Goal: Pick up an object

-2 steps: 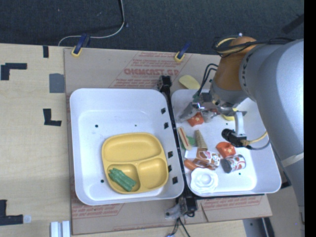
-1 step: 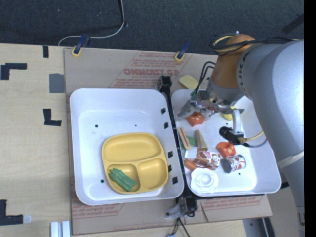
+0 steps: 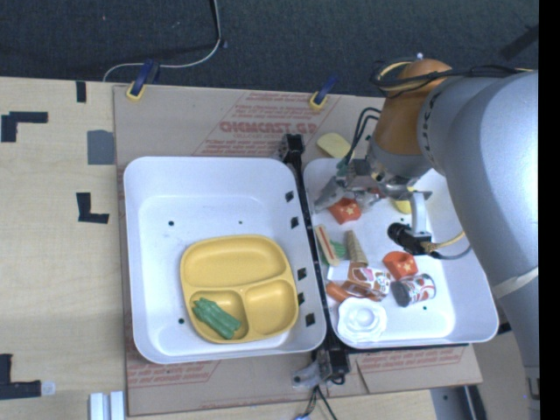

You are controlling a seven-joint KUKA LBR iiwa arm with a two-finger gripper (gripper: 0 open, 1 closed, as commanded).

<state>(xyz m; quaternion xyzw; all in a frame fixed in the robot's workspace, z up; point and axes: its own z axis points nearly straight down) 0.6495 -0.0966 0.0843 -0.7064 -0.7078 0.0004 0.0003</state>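
Note:
My gripper is low over the far left part of the right bin, reaching in from the right. A small red block lies right under its tip, touching or nearly touching it. Closer to the front of that bin lie a green and orange striped piece, a tan cone-like piece, an orange cup, a red and white can, an orange carrot-like piece, a white round lid and a grey and red piece.
The left bin holds a yellow divided plate with a green object in its front left compartment. A pale yellow thing lies by the right bin's far rim. A yellow piece peeks out beside the wrist.

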